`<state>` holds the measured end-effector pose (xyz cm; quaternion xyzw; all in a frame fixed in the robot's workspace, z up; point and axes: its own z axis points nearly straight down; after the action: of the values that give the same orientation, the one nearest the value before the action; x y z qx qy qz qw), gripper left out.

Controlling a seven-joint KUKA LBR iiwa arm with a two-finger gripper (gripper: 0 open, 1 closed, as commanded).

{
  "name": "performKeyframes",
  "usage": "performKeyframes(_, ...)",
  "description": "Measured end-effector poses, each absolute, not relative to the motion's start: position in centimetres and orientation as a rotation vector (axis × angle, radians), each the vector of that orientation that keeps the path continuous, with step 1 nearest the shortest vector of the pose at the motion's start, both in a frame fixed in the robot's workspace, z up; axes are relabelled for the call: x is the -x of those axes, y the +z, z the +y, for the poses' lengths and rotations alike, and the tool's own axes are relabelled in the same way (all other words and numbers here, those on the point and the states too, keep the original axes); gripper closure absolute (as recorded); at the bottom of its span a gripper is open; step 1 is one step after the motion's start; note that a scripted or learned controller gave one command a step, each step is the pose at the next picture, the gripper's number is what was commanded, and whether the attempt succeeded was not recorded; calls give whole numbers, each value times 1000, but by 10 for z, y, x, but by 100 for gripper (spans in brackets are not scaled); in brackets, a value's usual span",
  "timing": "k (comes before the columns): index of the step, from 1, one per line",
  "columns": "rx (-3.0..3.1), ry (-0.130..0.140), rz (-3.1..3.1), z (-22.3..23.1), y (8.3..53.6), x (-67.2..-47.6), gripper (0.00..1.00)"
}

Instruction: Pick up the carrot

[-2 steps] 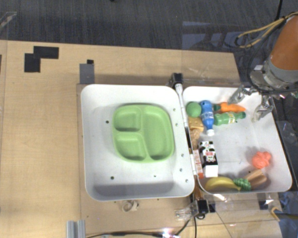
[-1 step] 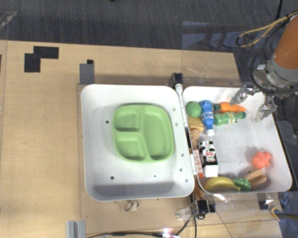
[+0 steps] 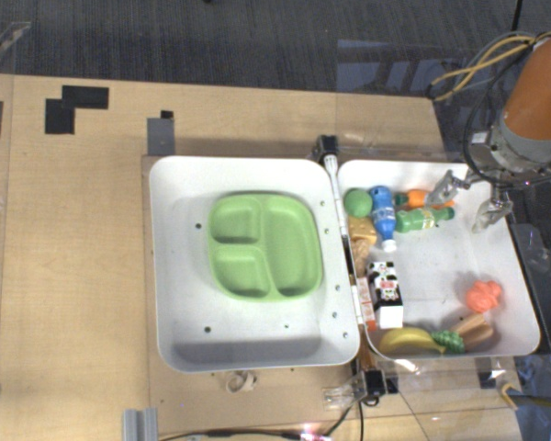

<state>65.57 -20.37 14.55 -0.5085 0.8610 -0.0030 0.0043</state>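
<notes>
Left bin (image 3: pixel 179 274), shallow white plastic: holding a pale green three-compartment plate (image 3: pixel 262 244), set near its centre. Right bin (image 3: pixel 514 274), shallow white plastic: crowded along its left and far sides. From left: round green ball (image 3: pixel 356 201) in the far-left corner; blue-and-white bottle (image 3: pixel 382 211) just beside it; small black-and-white carton (image 3: pixel 383 288) nearer the camera; yellow banana (image 3: pixel 411 340) at the near edge. Small orange carrot (image 3: pixel 416 197), apparently the task object: lying at the far side of the right bin, just right of the blue bottle and touching or just above a green bottle (image 3: pixel 422 219); long axis judged roughly left to right, though much of it small and partly hidden. Further right: crumpled orange-pink toy (image 3: pixel 484 294) and brown piece (image 3: pixel 473 327) toward the near-right corner. Two-finger gripper (image 3: pixel 472 197): poised over the far-right corner, fingers spread apart, pinching nothing. Carrot lying just left of the gripper, near but not between the fingers; a short leftward shift judged necessary before closing.
</notes>
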Motion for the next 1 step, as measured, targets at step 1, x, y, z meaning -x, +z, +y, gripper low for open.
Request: performKeyframes(1,1571,-20,2697,-207,95,-676,0)
